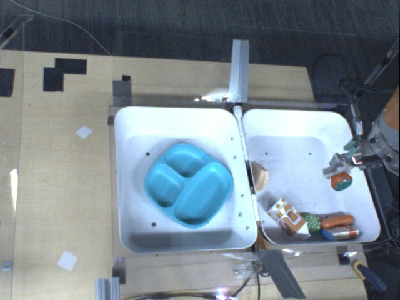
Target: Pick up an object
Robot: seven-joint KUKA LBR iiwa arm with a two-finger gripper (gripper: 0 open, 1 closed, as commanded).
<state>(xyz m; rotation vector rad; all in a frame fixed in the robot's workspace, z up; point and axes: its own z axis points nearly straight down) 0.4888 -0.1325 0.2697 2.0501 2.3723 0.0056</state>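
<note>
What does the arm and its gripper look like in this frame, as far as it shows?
At the right edge, the arm shows a grey body with an orange patch. The gripper is pale grey metal with a small green part and a red spot near its base. Thin dark cables run beside it.

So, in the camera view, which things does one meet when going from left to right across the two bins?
Blue divided tray → beige piece at the divider → small brown-and-white carton → green item → small round orange-and-green object, just under the gripper.
</note>
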